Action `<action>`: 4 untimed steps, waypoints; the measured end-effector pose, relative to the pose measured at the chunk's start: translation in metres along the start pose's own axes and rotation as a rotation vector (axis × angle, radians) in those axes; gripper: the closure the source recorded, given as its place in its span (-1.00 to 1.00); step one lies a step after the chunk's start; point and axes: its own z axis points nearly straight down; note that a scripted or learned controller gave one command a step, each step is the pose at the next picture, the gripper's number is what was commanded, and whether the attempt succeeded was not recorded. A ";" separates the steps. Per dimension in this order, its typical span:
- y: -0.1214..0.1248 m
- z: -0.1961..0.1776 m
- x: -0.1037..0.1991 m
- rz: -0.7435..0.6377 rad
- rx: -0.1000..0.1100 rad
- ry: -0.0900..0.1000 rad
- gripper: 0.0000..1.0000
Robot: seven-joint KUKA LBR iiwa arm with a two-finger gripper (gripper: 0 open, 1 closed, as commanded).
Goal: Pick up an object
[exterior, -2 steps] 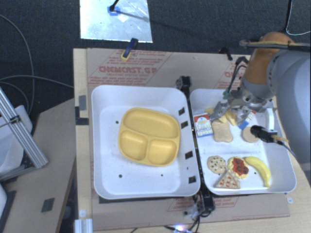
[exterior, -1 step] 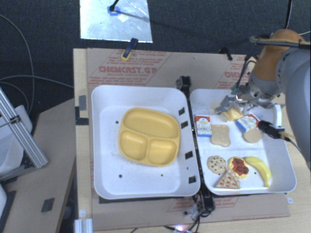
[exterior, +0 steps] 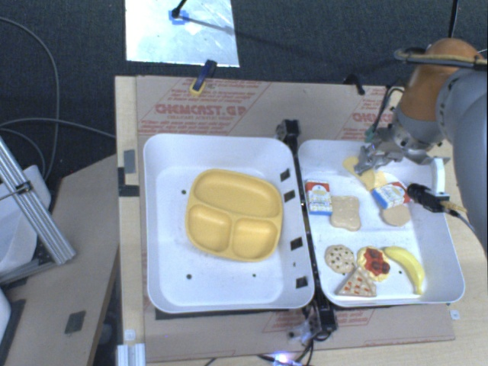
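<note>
Two white bins sat side by side: the left bin (exterior: 160, 166) carried a yellow divided tray (exterior: 232, 213) at its centre, and the right bin (exterior: 450, 273) carried toy food. The gripper (exterior: 369, 158) hung low over a yellow cheese piece (exterior: 372, 178) near the right bin's far edge. A good pick likely meant descending straight and centred; whether the jaws were apart could not be told.

A yellow tray (exterior: 232, 213) with three sections sits in the left bin (exterior: 164, 280). The right bin (exterior: 442, 280) holds toy food: a banana (exterior: 406, 266), a cookie (exterior: 338, 258), a pizza slice (exterior: 357, 284), a slice of bread (exterior: 346, 213) and a small milk carton (exterior: 318, 197). The gripper (exterior: 368, 159) hangs low over the far end of that bin, just above a piece of yellow cheese (exterior: 374, 178).
</note>
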 end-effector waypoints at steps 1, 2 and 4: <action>-0.043 -0.096 -0.001 0.013 -0.020 -0.012 1.00; -0.042 -0.089 0.000 0.011 -0.015 -0.010 -1.00; -0.023 0.004 -0.021 0.008 -0.027 -0.014 1.00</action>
